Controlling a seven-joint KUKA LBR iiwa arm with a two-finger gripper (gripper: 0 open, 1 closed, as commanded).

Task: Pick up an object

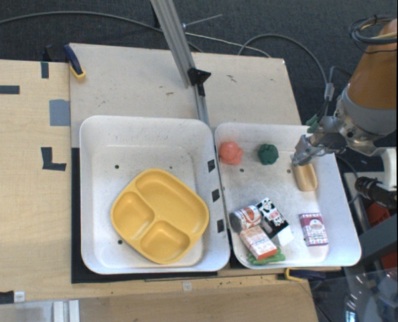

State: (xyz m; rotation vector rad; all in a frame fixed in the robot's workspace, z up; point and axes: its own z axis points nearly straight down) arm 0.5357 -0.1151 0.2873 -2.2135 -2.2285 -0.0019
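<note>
The right bin (340, 200) holds a red ball (230, 152), a green lump (268, 154), a tan bread-like piece (305, 177), a small can (246, 217), a black-and-white carton (273, 217), an orange box (259, 243) and a maroon packet (313, 229). My gripper (302, 155) hangs over the bin's upper right, just above the tan piece and to the right of the green lump. Nothing shows between its fingers.
The left bin (98, 180) holds a yellow divided plate (160, 215). A grey metal post (175, 32) slants down to the gap between the bins. Cables run across the dark floor behind, and a blue-and-yellow clamp (74, 62) sits at the bench's back left.
</note>
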